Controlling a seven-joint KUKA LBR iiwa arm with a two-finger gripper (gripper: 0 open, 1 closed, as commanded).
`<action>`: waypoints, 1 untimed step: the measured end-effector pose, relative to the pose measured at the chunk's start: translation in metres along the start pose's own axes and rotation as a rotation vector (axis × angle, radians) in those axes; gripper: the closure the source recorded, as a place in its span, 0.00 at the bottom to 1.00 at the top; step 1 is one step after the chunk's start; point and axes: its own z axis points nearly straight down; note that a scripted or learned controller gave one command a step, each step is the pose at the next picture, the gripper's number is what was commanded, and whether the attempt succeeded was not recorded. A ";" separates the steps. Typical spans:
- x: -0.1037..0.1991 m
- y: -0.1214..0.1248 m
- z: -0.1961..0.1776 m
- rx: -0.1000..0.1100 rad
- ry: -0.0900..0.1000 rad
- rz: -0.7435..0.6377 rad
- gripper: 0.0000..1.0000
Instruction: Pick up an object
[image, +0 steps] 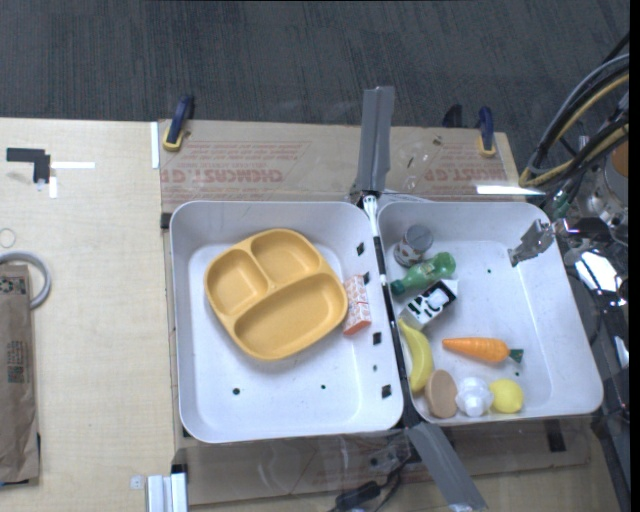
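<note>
The right bin (560, 330) holds several small objects. A grey round piece (417, 240) lies at its far left, with a green bottle (425, 272) and a black-and-white box (432, 300) just below it. A banana (418, 352) runs along the left wall. An orange carrot (480, 349) lies mid-bin. A brown oval (441, 393), a white lump (472, 398) and a lemon (507, 396) line the near edge. My gripper (530, 242) hangs over the bin's far right part, apart from all of these, with nothing seen in it.
The left bin (200, 400) holds a yellow divided plate (277, 292) and an orange-and-white packet (357, 303) against the divider. A grey post (375, 140) stands behind the bins. Cables (585, 110) hang at the far right.
</note>
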 end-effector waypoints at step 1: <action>0.043 -0.044 0.134 -0.001 0.000 -0.218 0.00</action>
